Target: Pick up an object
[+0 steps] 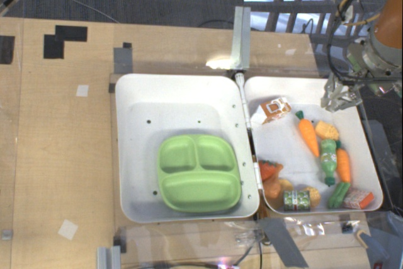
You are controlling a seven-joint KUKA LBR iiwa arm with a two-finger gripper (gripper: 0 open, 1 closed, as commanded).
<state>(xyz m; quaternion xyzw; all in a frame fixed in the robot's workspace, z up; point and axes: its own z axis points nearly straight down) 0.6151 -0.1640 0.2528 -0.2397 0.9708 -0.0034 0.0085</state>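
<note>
Near edge of the right bin [371,154]: a green can [296,199] lies on its side against the front wall, with a green pepper-like piece [338,194] and a small red packet [357,199] to its right. Just behind the can, at the bin's left wall, sits a cluster of orange and red play food [271,177].

Mid bin: a green bottle [327,159] lies lengthwise, running near to far, flanked on its right by a short carrot [343,164]. A longer carrot [308,136] lies to its left, long axis slanting from near-right to far-left, leaf end toward the back. A yellow corn piece [326,130] rests just beside that carrot's upper half.

Far part: a small orange-and-white carton [275,109] sits tilted near the divider.

Left bin [135,135]: a green sectioned plate [199,172] lies flat, front of centre.

Gripper [339,99]: positioned over the back right corner of the right bin, apparently above the floor. Finger state cannot be determined; nothing is seen between them.

Assessment: no object is lifted. The nearest candidates, the corn piece and the longer carrot, lie forward and slightly left of the gripper. A grasp on the carrot would call for closing across its slanted axis
</note>
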